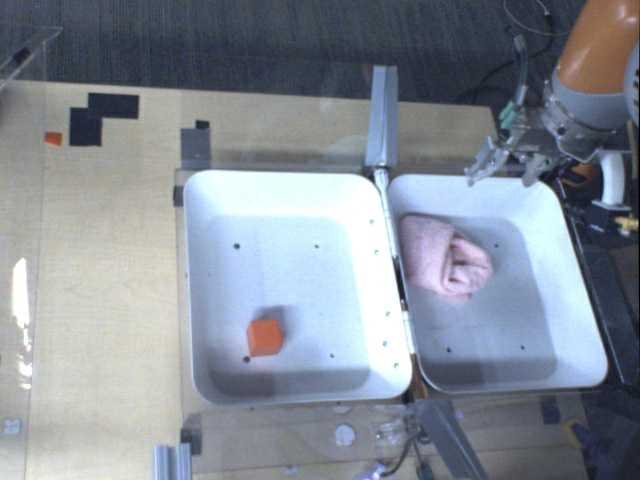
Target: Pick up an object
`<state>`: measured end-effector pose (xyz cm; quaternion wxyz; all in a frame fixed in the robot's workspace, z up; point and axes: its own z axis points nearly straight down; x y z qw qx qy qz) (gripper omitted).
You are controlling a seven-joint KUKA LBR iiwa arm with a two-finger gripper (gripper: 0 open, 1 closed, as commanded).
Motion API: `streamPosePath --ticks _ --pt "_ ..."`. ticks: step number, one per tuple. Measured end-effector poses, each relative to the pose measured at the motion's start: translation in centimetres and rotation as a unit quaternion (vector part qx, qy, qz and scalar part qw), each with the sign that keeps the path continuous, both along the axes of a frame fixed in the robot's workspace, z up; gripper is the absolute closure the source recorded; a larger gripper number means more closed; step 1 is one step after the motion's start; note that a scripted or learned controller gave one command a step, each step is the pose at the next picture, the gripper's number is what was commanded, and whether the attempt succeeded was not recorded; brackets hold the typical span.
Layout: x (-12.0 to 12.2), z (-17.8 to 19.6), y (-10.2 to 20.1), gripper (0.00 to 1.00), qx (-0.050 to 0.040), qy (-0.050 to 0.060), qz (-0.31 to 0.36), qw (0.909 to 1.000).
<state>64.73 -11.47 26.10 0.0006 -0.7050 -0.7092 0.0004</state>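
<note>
A crumpled pink cloth [447, 258] lies in the upper middle of the right bin [570, 298]. In the left bin [215, 268], a small orange block [265, 337] rests near the front left corner. My gripper [507, 171] hangs over the right bin's back rim, up and to the right of the cloth and well apart from it. Its two fingers are spread open and nothing is between them.
A grey metal divider post [380, 118] stands behind the seam between the bins. Black and orange markers [95, 118] lie on the wooden bench at the far left. Cables [530, 13] loop behind the arm at the top right.
</note>
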Motion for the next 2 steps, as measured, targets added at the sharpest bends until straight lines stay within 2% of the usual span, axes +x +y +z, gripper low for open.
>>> streamPosePath --ticks 1,2 --pt "-0.92 -16.43 0.05 0.00 -0.0002 -0.004 0.110 0.9939" --pt "-0.73 -15.51 0.15 1.00 -0.0001 -0.005 0.111 0.9938"
